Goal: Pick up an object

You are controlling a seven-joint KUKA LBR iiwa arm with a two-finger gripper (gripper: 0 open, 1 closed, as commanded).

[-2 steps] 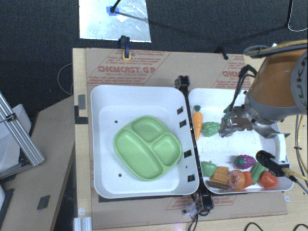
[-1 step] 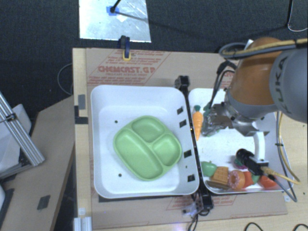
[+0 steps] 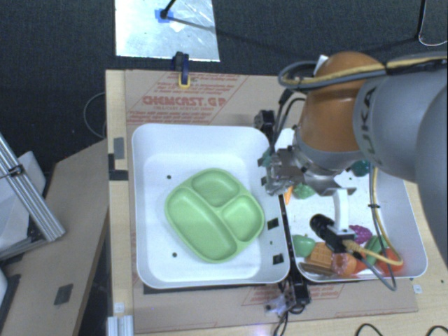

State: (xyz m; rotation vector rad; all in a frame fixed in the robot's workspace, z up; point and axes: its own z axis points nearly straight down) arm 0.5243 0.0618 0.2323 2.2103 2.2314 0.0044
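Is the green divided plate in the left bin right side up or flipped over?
Right side up. The green three-compartment plastic plate lies flat in the left white bin, its hollow compartments facing the camera.

The left bin [image 3: 150, 187] is largely taken up by a green divided plate [image 3: 213, 214]; bare floor is left along its far and left edges. The right bin's [image 3: 413, 250] near edge is crowded with small objects [image 3: 343, 250], and its far part is covered by the arm [image 3: 364, 117].
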